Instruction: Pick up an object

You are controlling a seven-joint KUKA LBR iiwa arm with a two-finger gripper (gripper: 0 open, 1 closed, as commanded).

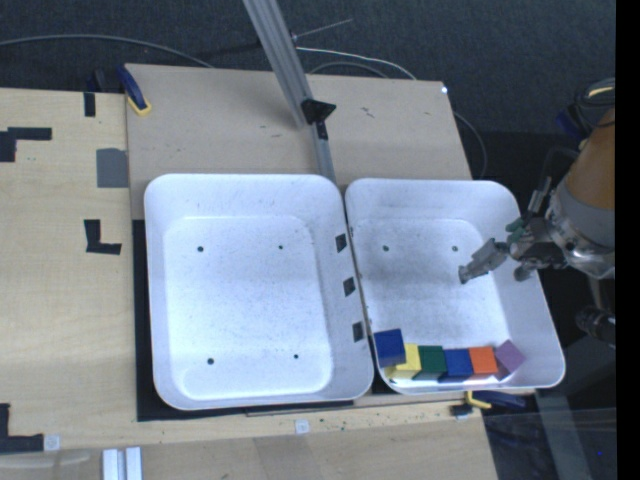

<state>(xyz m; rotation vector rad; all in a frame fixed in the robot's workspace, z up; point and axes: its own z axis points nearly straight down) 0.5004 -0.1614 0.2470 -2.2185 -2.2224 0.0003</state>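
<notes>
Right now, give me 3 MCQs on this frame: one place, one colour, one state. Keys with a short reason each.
1. Where do the blocks lie?
A. along the near wall of the right bin
B. in the middle of the left bin
C. on the bare bench behind the bins

2. What colour is the block at the row's right end?
A. red
B. purple
C. white

3. Where is the gripper?
A. above the right bin, apart from the blocks
B. clamped on the blue block
C. over the left bin

Key: 1 A, the row sits against that bin's near wall. 2 B, the purple block ends the row. 3 A, a gap of white floor separates it from the row.
</notes>
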